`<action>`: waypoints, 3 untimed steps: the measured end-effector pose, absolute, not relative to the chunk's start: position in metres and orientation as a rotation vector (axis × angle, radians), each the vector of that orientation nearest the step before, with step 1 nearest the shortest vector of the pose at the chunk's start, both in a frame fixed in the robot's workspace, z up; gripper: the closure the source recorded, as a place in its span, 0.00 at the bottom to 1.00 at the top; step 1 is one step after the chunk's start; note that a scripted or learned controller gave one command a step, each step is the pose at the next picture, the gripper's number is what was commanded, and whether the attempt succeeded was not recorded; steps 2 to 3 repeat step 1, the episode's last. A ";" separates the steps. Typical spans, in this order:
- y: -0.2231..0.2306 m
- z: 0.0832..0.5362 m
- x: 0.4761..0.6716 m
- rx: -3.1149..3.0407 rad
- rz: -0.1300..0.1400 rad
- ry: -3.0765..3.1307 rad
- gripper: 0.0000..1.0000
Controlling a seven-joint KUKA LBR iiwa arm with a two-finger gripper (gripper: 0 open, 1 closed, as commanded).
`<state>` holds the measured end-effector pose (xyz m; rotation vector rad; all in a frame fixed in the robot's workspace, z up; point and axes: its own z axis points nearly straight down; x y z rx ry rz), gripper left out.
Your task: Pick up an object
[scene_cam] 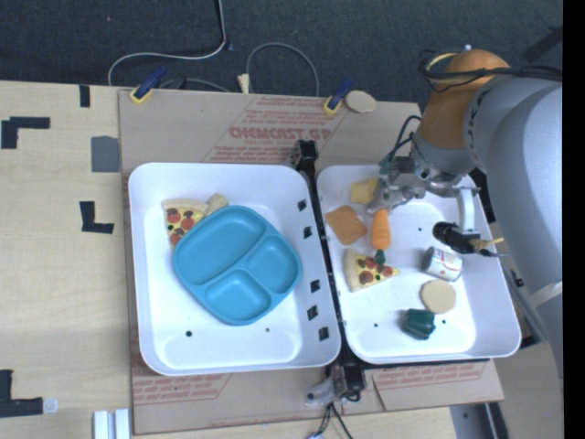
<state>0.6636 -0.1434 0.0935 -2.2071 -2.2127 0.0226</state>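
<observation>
In the right bin, my gripper hangs low over the back part. An orange carrot lies upright in the picture with its top end right at the gripper's tip; whether they touch is unclear. A yellow cheese wedge sits just left of the gripper. An orange-brown bread piece lies left of the carrot. In front of the carrot rests a pizza slice.
The right bin also holds a white can, a tan cookie and a dark green piece. The left bin holds a blue divided plate, a second pizza slice and a tan bit. A tan disc lies behind the bins.
</observation>
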 end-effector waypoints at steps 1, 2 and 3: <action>-0.057 0.190 0.621 -2.212 -0.009 -2.232 1.00; -0.057 0.190 0.621 -2.212 -0.009 -2.232 1.00; -0.057 0.190 0.621 -2.212 -0.009 -2.232 1.00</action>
